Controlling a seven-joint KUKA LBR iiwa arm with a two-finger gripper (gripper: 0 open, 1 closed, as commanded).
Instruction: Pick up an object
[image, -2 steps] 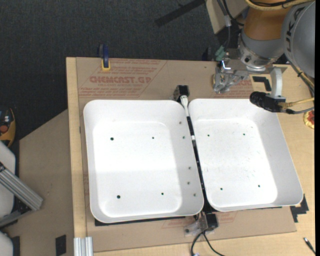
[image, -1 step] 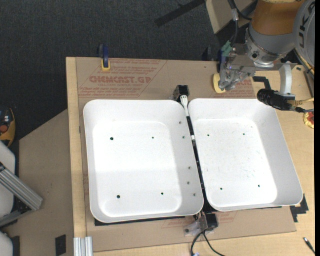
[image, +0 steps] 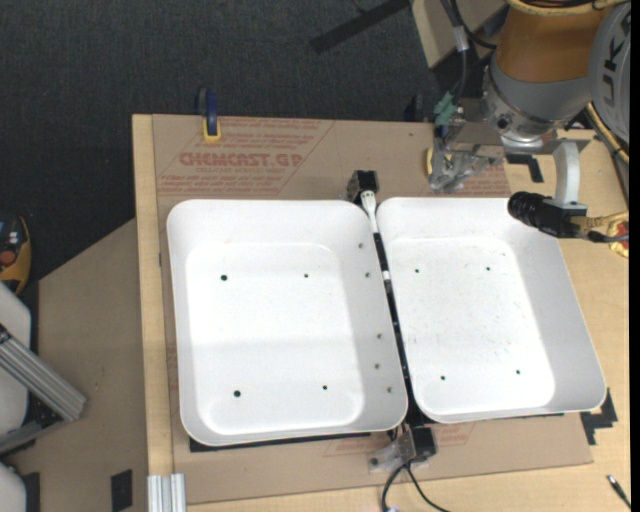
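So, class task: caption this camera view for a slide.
Grey KUKA arm's end effector poised above the bench, behind two shallow white plastic bins.

White bins, orange-banded grey arm.

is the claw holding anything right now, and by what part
Nothing shows in the claw; it hangs above the bench past the far edge of the right bin.

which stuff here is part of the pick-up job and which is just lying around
Part of the job:
- gripper, above the board beyond the right bin's far edge
- left bin
- right bin

Just lying about:
- blue and yellow clamp on the board's far edge
- black cable at the near edge
- metal rail at far left
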